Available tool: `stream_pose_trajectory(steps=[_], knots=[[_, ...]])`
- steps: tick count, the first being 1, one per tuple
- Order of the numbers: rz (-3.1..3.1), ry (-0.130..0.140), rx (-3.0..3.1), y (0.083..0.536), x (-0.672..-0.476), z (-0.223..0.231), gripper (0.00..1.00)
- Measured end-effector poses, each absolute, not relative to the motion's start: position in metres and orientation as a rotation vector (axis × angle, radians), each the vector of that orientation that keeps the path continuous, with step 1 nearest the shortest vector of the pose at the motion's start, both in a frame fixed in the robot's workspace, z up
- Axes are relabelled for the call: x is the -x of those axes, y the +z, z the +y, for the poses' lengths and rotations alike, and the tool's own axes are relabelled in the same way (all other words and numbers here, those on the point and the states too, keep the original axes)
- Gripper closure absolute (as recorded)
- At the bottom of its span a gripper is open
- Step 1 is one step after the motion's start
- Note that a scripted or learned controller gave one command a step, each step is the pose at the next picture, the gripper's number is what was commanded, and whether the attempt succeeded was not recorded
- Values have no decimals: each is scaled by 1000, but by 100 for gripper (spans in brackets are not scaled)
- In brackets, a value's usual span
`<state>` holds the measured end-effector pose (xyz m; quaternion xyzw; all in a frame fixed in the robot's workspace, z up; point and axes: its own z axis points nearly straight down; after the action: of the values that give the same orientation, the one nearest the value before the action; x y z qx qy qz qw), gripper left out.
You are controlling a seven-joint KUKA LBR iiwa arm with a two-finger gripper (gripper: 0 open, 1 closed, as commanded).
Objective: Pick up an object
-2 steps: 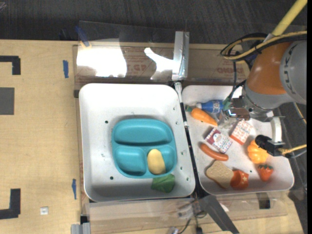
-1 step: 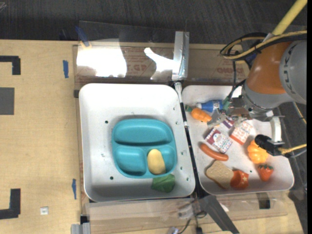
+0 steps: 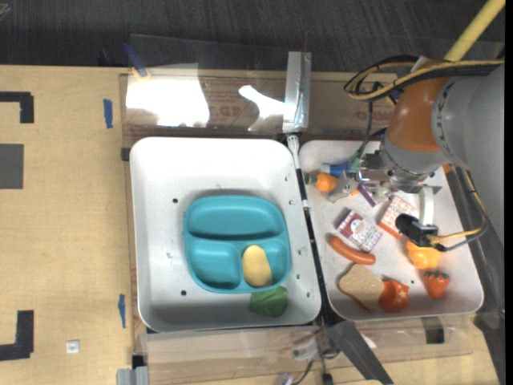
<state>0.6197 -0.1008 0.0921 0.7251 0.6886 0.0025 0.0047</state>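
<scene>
- Tabletop (image 3: pixel 64 215): pale wood-toned surface; black corner marks and blue tape strips at far left.
- Left bin (image 3: pixel 152 175): shallow, white; holds a teal divided tray (image 3: pixel 232 227) near its centre; a yellow potato-like piece (image 3: pixel 256 265) lies in the tray's lower right compartment; a green leafy piece (image 3: pixel 269 301) rests just outside the tray's lower edge, against the bin's near wall.
- Right bin (image 3: pixel 461 295): shallow, white; touching the left bin along the shared edge; contents, left to right: small orange piece (image 3: pixel 325 183) at upper left; red sausage (image 3: pixel 351 249); patterned card box (image 3: pixel 358 229); slice of bread (image 3: pixel 361 284); red tomato-like piece (image 3: pixel 393 294) touching the bread; yellow-orange pepper (image 3: pixel 423 255); small red strawberry-like piece (image 3: pixel 436 281).
- Arm (image 3: pixel 473 119): grey with orange band; enters from the right, over the right bin's upper part.
- Gripper (image 3: pixel 377 184): low over the upper part of the right bin, near the card box; cannot tell how far its fingers are parted, nor whether anything sits between them.
</scene>
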Motion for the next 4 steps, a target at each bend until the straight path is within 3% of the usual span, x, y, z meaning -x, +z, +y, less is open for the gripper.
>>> stream_pose_trajectory(steps=[1,2,3,4], knots=[[2211,-33,-2263,88,-663,-106,0],[1991,-50,-2463,87,-660,-99,0],[1980,-39,-2459,99,-664,-99,100],[1140,16,-2923,91,-672,-140,100]])
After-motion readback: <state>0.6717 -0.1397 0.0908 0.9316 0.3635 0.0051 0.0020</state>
